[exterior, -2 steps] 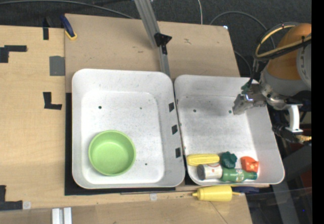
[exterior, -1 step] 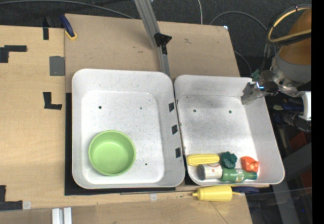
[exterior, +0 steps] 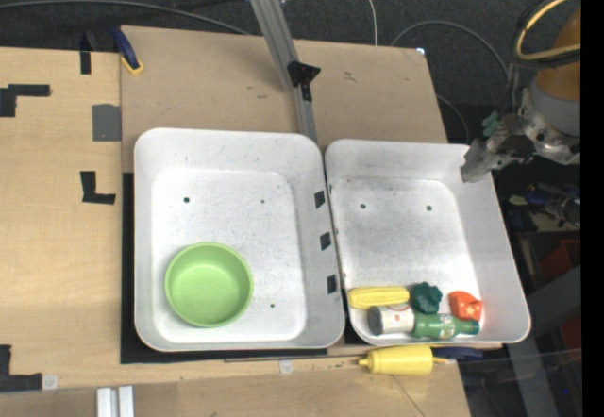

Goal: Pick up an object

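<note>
Gripper (exterior: 478, 160) sits over the right bin's (exterior: 396, 217) far right rim, well away from the toys. Corn (exterior: 378, 296), a green bottle (exterior: 442, 325), a white can (exterior: 390, 319) and a red piece (exterior: 465, 305) huddle in its near corner. Green bowl (exterior: 209, 284) is in the left bin (exterior: 226, 170).

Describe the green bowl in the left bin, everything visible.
The green bowl is round, light lime green, with a smooth matte look like plastic. It sits upright, mouth up, with nothing visible inside it. It has a thick rim and a slightly darker inner floor. It rests on the floor of the left white bin, in the near-left corner, close to the bin's sloped walls. No other object touches it, and the pincer is far off, at the right bin's far-right rim.
</note>
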Robot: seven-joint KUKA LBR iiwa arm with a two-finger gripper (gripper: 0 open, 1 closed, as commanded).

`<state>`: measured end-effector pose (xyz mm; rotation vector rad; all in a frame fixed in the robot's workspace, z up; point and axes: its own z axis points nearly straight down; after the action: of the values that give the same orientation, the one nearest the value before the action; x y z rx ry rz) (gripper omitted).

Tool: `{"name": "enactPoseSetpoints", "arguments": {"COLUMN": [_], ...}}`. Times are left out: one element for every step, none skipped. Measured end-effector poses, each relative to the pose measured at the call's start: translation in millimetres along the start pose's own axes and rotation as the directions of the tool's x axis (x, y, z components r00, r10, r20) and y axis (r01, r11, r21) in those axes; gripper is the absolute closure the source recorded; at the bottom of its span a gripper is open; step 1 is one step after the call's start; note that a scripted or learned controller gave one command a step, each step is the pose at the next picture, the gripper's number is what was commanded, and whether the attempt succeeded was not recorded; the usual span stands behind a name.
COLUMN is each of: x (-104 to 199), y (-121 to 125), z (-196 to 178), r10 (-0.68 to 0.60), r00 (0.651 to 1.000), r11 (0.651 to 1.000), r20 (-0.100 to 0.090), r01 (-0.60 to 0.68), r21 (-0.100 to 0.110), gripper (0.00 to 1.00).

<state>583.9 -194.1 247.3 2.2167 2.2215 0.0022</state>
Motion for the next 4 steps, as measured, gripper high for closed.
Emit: {"name": "enactPoseSetpoints", "arguments": {"x": [56,105,161,212], "y": [4,20,28,42], "z": [-5,-9,7,0], "r10": [-0.005,-0.005,-0.005,-0.005], "r00": [1.0,1.0,1.0,1.0], "r11": [1.0,1.0,1.0,1.0], "r20": [-0.003,-0.003,-0.002,-0.003], "r01": [0.005,0.005,0.005,0.005], "r21": [0.004,0.004,0.006,0.003], "gripper": [1.0,1.0,1.0,1.0]}}
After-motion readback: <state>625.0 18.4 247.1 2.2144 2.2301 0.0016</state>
